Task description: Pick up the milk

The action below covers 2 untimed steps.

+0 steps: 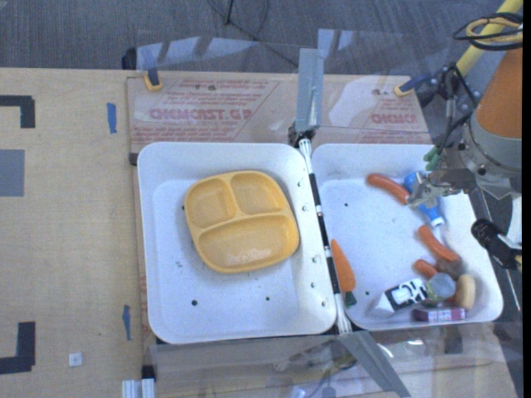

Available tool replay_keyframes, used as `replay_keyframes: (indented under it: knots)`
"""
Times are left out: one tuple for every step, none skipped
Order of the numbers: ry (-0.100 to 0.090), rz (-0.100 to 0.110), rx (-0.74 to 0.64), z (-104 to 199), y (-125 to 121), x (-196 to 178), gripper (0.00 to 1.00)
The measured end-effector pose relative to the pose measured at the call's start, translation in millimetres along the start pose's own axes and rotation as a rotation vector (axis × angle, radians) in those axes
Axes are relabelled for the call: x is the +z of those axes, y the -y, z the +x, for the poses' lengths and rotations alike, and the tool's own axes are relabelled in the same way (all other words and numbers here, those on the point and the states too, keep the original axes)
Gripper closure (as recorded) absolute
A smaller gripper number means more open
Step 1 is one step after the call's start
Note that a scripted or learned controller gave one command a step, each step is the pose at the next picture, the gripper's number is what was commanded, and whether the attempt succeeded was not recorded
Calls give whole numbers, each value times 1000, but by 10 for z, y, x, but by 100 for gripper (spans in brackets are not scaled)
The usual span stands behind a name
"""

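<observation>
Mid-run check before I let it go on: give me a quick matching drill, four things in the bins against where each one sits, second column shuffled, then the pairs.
Things
1. yellow divided plate
2. carrot
3. milk carton
4. gripper

Places
A. lying along the left wall of the right bin
B. above the right bin's upper right part, next to a blue and white item
C. middle of the left bin
D. lying on its side near the front edge of the right bin

Pairs: 1-C, 2-A, 3-D, 4-B
</observation>
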State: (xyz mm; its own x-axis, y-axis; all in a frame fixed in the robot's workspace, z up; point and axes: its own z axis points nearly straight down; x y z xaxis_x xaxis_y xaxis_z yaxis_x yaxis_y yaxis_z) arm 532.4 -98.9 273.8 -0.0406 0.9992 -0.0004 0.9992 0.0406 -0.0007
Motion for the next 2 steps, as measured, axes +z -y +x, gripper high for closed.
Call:
replay_keyframes:
  knots:
    - [0,0,0,0,0,-1,0]
    - [-1,-2,-417,-26,501,1062,0]
